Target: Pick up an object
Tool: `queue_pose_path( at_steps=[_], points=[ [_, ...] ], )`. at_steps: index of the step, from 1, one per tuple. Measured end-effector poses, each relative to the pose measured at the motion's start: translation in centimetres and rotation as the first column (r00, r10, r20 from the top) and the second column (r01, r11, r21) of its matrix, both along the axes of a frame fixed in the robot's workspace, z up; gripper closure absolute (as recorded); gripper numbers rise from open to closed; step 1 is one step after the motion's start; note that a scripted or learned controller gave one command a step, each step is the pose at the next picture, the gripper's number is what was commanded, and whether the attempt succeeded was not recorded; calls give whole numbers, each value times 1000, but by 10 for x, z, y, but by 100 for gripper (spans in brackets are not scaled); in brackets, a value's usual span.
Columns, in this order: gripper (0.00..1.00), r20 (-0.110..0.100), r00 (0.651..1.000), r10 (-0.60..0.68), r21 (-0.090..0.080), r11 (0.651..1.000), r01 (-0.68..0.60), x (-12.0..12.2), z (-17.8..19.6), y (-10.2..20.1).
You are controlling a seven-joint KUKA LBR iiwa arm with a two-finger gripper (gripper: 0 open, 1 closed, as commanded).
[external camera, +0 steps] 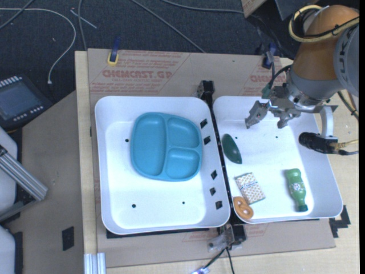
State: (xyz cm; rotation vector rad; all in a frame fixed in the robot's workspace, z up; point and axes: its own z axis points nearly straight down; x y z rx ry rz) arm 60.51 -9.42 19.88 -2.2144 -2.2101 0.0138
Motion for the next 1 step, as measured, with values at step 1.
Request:
queue_pose_path(
  at_steps=[1],
  points=[
    [0,14,1000,3,-1,1000,-3,3,8,0]
  ],
)
